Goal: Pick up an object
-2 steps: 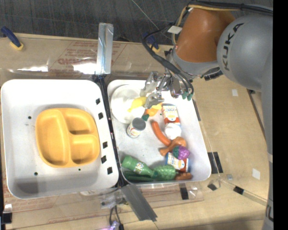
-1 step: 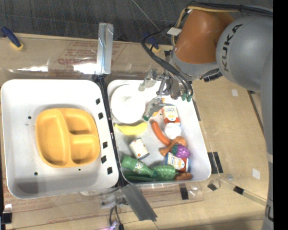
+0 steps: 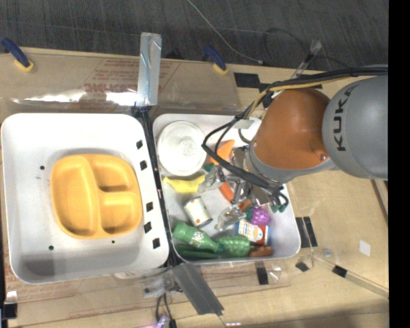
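The arm's orange band [image 3: 291, 132] and grey wrist hang over the right bin [image 3: 287, 241]. Below them my gripper [image 3: 238, 207] is down among the clutter in the bin's middle, its metal parts mixed with the objects around it. Close around it lie a yellow piece [image 3: 183, 184], a small white bottle [image 3: 197, 210], an orange item [image 3: 227, 187], a purple toy [image 3: 260, 216] and a small labelled jar [image 3: 253, 232]. A green bottle-like object [image 3: 208, 242] lies along the bin's front wall. A white round lid or bowl [image 3: 180, 146] sits at the bin's far left corner.
The left bin [image 3: 27, 251] holds a yellow divided tray [image 3: 96, 194]. Black cables run from the wrist across the right bin. Cardboard and tape border the bins at the back, with blue clamps [image 3: 17, 53] on the bench's far edge.
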Controlling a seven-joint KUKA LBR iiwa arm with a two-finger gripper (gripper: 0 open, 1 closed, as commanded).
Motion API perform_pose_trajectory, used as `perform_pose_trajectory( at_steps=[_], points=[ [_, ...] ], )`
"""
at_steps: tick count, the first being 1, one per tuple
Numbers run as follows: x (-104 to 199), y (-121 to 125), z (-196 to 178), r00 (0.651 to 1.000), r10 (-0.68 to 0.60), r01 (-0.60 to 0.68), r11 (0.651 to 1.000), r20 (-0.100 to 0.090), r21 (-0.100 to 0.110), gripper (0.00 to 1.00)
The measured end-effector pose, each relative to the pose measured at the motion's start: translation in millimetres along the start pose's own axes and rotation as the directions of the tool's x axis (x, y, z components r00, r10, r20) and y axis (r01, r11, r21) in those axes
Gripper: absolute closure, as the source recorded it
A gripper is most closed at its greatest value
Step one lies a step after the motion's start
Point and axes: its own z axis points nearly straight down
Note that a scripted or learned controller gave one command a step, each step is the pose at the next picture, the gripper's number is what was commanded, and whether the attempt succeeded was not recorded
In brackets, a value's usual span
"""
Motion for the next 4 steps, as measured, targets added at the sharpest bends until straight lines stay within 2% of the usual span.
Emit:
perform_pose_trajectory(
  at_steps=[1,2,3,4],
  points=[
    [-21,-36,27,1.000,0.016,-0.016,1.000,0.002,0.001,0.00],
    [13,-48,53,0.995,0.102,-0.102,0.995,0.005,0.001,0.00],
    [-42,-68,29,0.997,-0.074,0.074,0.997,0.006,0.003,0.00],
    [-13,-85,48,0.997,0.076,-0.076,0.997,0.013,0.004,0.00]
  ],
)
